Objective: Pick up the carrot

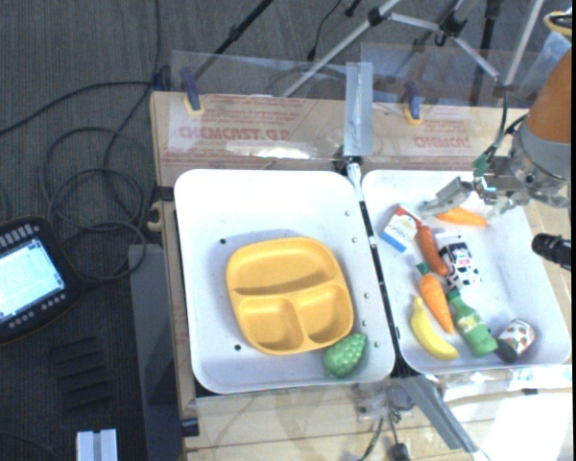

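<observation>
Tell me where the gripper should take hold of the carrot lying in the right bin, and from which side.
Probably from straight above, at the middle of the carrot. It lies flat, running from upper left to lower right, so the gripper would best close across its narrow width. The banana lies close on its left and the green bottle on its right near the lower end, so the upper half offers more room.
</observation>
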{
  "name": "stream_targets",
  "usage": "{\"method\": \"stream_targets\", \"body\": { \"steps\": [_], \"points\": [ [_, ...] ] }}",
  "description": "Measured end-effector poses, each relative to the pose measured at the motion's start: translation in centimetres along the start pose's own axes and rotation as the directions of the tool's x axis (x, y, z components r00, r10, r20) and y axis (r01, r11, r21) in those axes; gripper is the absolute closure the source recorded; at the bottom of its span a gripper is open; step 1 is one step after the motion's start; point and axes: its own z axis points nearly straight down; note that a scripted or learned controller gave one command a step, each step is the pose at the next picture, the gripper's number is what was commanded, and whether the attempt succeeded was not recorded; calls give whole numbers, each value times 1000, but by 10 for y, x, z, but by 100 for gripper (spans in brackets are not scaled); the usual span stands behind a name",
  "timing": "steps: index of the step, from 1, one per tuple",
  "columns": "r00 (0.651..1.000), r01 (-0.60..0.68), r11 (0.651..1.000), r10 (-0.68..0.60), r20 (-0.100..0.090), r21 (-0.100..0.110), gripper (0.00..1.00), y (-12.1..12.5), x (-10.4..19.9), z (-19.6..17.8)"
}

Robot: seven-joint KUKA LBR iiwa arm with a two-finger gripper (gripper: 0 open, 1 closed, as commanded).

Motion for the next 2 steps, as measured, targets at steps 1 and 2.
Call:
{"method": "stream_targets", "body": {
  "steps": [1,2],
  "points": [
    [986,166,986,-166,0,0,0,-43,30,104],
    [962,269,963,-268,46,-25,0,-102,37,126]
  ]
}}
